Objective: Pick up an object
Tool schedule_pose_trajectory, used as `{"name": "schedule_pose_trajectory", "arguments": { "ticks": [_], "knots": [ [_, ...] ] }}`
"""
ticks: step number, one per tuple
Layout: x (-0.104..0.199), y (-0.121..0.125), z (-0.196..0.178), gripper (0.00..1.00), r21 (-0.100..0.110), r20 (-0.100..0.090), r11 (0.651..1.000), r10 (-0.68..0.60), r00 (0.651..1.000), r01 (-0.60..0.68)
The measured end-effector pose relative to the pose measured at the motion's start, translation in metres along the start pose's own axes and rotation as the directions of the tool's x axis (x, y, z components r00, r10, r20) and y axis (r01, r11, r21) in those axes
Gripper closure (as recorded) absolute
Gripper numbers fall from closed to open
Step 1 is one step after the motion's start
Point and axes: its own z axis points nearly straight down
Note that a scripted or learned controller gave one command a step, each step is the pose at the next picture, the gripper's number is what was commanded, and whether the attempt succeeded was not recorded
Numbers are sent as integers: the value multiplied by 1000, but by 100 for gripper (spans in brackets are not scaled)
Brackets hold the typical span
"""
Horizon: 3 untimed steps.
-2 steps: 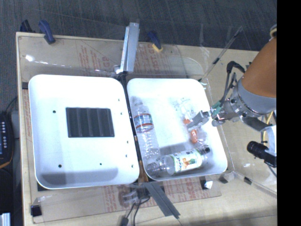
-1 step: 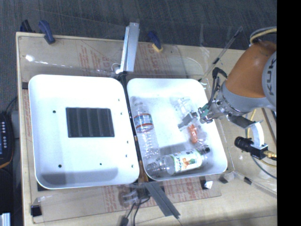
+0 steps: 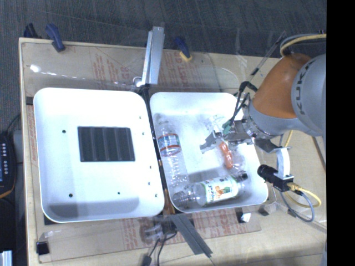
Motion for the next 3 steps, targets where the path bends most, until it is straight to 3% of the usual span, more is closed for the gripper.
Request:
{"name": "schedule_pose_trajectory", "arguments": {
  "ticks": [1, 2, 3],
  "knots": [
    [33, 32, 4, 0, -4, 3, 999, 40, 999, -40],
    [-16, 29, -27, 0, -4, 2, 1000, -5, 1000, 5],
    [-13, -5, 34, 0, -2, 1, 990, -138, 990, 138]
  ]
}}
